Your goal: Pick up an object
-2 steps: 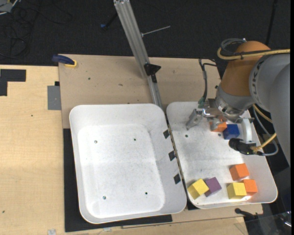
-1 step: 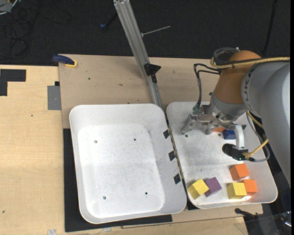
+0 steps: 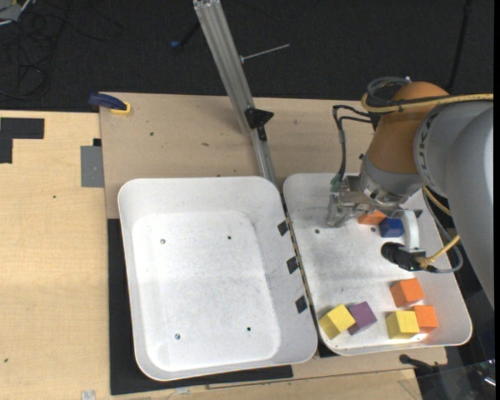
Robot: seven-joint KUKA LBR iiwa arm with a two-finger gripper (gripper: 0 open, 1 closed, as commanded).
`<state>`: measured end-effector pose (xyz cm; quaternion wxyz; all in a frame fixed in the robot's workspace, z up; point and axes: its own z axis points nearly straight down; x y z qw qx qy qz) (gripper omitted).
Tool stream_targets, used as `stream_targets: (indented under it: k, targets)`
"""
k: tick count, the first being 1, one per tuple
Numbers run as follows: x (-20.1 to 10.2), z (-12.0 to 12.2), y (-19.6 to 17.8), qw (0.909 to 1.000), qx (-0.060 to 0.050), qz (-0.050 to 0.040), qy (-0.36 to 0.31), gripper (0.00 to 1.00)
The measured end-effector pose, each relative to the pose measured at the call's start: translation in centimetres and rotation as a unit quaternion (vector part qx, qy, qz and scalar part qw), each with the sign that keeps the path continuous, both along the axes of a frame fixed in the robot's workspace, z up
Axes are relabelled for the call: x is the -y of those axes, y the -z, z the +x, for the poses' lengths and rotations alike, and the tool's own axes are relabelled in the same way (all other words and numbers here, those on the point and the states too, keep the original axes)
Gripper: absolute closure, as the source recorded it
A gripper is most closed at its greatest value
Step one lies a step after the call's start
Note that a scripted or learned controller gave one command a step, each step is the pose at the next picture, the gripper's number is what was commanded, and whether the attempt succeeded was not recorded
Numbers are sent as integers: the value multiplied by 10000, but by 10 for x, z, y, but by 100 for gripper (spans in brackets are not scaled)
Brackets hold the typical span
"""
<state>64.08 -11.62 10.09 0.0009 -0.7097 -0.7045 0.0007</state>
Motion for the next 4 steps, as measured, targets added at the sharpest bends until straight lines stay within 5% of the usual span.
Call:
stream_targets:
  k: [3, 4]
  targets:
    - [9, 6, -150, 10000, 29, -5, -33, 100]
    - [-48, 6, -151, 10000, -1, 12, -57, 100]
